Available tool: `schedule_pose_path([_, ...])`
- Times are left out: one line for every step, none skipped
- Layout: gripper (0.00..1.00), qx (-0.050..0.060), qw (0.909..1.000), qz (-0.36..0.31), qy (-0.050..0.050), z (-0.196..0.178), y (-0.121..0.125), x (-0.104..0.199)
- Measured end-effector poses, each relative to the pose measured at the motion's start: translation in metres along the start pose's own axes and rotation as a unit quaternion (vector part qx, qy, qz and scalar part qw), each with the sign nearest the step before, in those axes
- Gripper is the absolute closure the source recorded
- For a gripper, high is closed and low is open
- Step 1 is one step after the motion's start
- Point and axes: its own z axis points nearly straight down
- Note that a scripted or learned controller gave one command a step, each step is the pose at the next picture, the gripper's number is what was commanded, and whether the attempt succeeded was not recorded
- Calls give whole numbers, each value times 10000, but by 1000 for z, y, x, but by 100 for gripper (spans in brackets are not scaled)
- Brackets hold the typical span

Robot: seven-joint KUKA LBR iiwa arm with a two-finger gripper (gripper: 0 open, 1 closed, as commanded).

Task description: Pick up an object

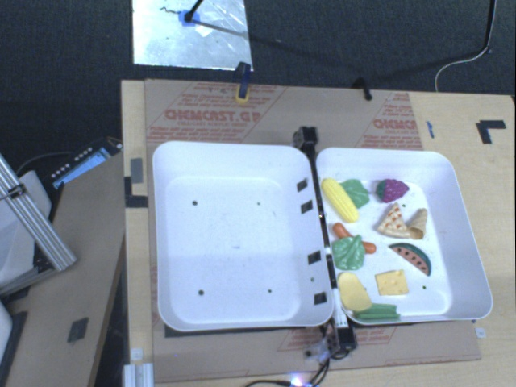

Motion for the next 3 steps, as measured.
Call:
schedule_pose_path([100, -17, 10000, -19, -9, -12, 1, 0])
schedule_pose_path([100, -33, 10000, -39, -18, -23, 1, 1])
schedule_pose_path([100, -52, 10000, -59, -28, -35, 2, 1])
